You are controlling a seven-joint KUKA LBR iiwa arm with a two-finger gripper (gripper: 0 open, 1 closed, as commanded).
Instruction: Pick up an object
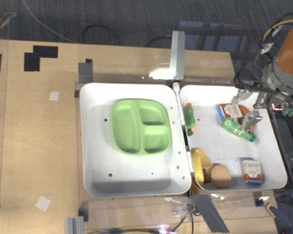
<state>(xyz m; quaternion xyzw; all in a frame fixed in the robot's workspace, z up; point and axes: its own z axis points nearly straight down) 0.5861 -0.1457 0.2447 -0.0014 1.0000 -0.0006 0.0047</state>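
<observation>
Two white bins side by side: green tray (pixel 139 126) in left bin (pixel 95 179). Gripper (pixel 249 112) low in right bin (pixel 273 179), fingers apart, straddling green bottle (pixel 238 129) by carton (pixel 229 111), seemingly poised to grasp. Nothing held.

Light wooden bench (pixel 34 145), two white bins side by side, left bin (pixel 95 130), right bin (pixel 273 150)

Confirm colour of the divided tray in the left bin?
Light green, plain with no pattern: the divided tray sits in the left bin. Clearest in the camera view.
</observation>
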